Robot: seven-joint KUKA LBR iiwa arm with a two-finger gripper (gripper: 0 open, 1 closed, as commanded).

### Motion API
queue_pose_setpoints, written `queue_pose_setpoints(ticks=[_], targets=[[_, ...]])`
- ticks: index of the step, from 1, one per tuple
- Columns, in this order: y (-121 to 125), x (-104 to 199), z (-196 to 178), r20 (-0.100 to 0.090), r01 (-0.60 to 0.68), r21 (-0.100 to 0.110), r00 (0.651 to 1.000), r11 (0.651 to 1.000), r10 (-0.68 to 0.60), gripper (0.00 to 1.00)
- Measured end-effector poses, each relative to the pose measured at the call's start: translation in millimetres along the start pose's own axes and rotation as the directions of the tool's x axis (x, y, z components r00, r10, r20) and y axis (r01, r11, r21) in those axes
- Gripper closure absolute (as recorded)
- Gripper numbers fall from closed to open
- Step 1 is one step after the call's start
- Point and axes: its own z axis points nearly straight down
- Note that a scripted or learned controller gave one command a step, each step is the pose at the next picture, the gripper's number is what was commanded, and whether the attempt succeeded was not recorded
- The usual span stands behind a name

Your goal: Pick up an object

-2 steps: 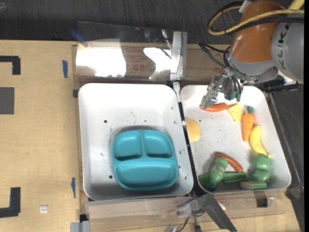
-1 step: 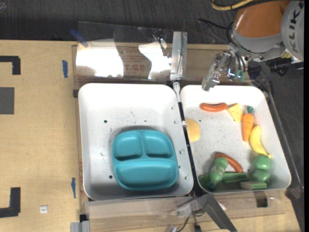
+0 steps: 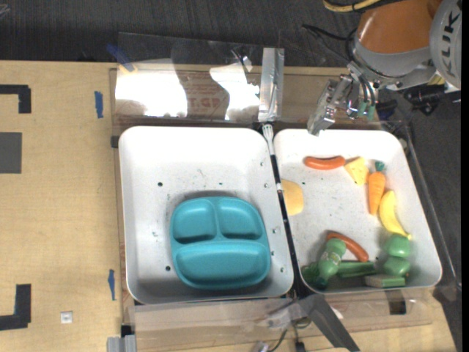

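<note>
Camera view cuts off the arm [image 3: 410, 20]; whether its blurred claw [image 3: 326, 116] is open, I cannot tell.

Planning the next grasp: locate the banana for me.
The banana lies in the right bin near its right wall, just right of the carrot and above the green toy.

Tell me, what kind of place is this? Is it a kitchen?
Probably a robot test lab, not a kitchen. A robot arm hangs over two white bins, the food like the banana and carrot looks like toys, and tape marks sit on the bench.
</note>
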Motion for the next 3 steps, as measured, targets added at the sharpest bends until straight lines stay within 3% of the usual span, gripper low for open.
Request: queue_pose_setpoints(ticks=[2,3], targets=[[2,-3,-24,0.019,0.002,-0.004,1.0,1.0,-0.002,1.0],[20,21,-18,-0.013,0.012,0.004,1.0,1.0,-0.012,1.0]])
